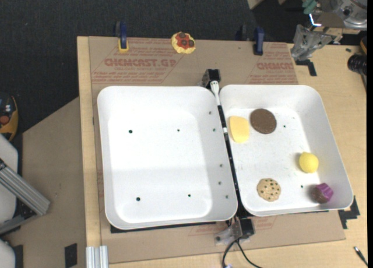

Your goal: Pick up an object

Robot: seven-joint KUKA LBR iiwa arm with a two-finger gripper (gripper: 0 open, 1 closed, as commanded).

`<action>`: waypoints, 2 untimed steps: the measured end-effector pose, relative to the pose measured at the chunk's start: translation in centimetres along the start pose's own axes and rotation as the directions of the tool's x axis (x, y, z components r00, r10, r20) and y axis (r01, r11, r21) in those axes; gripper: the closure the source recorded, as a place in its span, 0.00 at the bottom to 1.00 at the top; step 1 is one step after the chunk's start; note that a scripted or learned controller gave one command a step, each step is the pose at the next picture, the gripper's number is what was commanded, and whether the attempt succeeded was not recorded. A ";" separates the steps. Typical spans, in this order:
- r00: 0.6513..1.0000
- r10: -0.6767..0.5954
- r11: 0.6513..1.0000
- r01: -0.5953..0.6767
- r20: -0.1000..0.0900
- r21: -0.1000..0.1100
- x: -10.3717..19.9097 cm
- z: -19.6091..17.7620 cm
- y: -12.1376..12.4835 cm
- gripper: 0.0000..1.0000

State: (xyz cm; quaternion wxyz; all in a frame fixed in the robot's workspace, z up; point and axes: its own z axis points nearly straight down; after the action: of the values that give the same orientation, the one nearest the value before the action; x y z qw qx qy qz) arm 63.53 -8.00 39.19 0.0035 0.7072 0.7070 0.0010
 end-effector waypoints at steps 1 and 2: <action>1.000 0.007 1.000 -0.007 0.000 0.006 -7.0 1.8 0.2 1.00; 1.000 -0.010 1.000 0.010 -0.008 0.014 3.6 9.1 3.1 1.00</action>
State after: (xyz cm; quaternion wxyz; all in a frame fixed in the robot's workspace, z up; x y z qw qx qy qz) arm 66.69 -4.44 30.08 -0.0041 0.7035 0.7106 -0.0009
